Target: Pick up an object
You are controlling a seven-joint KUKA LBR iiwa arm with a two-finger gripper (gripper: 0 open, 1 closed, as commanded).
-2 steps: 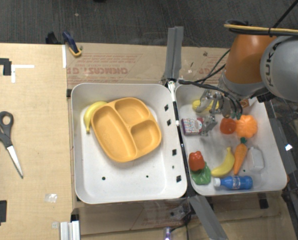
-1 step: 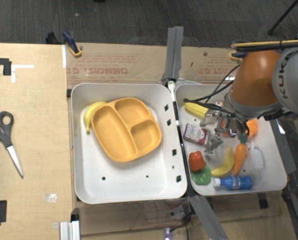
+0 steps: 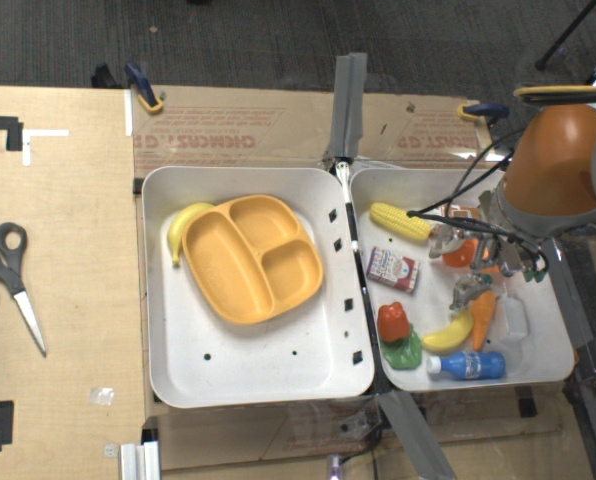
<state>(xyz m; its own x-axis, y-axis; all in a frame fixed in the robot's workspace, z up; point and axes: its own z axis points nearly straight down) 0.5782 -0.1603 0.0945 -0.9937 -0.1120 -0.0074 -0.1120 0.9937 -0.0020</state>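
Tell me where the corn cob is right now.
The corn cob lies in the right bin, near its upper left corner, just above the small pink carton and left of the gripper.

We see an orange-yellow divided plate (image 3: 250, 258), yellow corn (image 3: 400, 222), red pepper (image 3: 392, 320), blue-labelled bottle (image 3: 468, 366), white bins (image 3: 158, 298).

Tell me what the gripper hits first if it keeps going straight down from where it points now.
Most likely the carrot, which lies right under the gripper in the right bin, with the small banana just beside it. Depth is hard to judge from this slanted view.
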